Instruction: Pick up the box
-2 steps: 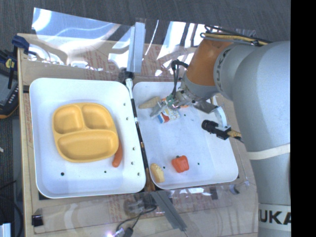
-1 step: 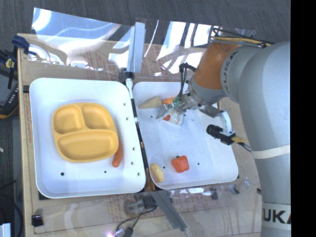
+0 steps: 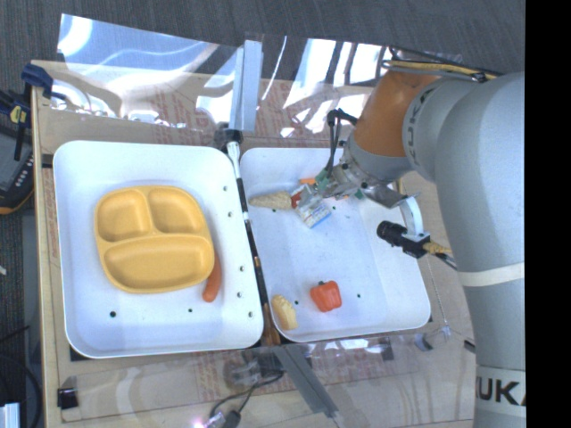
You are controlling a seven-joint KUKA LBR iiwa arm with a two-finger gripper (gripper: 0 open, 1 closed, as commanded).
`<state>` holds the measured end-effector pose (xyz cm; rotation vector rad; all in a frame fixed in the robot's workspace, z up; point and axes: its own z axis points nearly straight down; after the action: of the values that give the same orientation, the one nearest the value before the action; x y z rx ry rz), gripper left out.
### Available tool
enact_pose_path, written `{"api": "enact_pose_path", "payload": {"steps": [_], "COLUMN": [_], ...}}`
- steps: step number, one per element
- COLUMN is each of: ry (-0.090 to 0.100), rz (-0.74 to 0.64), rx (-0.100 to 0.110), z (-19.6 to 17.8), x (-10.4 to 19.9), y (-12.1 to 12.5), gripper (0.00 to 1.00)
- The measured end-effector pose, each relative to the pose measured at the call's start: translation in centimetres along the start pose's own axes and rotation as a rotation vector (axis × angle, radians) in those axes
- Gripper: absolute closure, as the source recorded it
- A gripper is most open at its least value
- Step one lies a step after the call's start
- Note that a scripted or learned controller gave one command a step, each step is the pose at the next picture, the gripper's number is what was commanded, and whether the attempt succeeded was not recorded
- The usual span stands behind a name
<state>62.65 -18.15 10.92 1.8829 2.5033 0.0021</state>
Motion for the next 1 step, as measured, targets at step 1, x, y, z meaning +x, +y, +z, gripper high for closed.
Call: {"api": "enact_pose_path", "payload": {"steps": [1], "ry": [0.0], "rz": [0.0], "rx": [0.0], "z": [0.01], "x": [-0.01], "y": [-0.01], "gripper": [0.0]}}
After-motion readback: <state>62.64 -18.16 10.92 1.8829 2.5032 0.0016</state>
